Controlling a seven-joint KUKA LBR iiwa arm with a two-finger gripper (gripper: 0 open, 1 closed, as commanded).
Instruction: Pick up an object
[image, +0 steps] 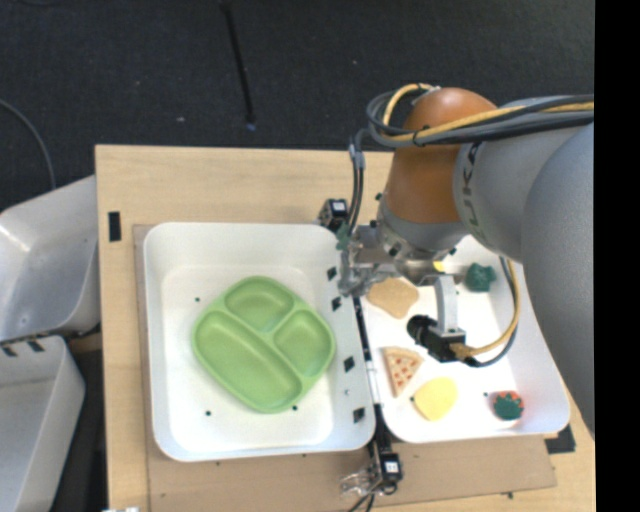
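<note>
My gripper (368, 270) hangs low over the left part of the right bin (535, 385), close to the divider between the two bins. A tan slice of toy toast (393, 297) lies just right of and below it, partly under the wrist. Nearer the front lie a pizza slice (402, 369) and a yellow rounded piece (435, 399). A dark green toy (481, 277) sits at the bin's right side. In the front right corner is a red and green toy (507, 404). The arm hides the back of this bin.
The left bin (165, 400) holds a light green divided plate (262, 342) lying flat in its middle. The raised divider (362, 365) between the bins runs just below the gripper. The grey arm covers the upper right of the view.
</note>
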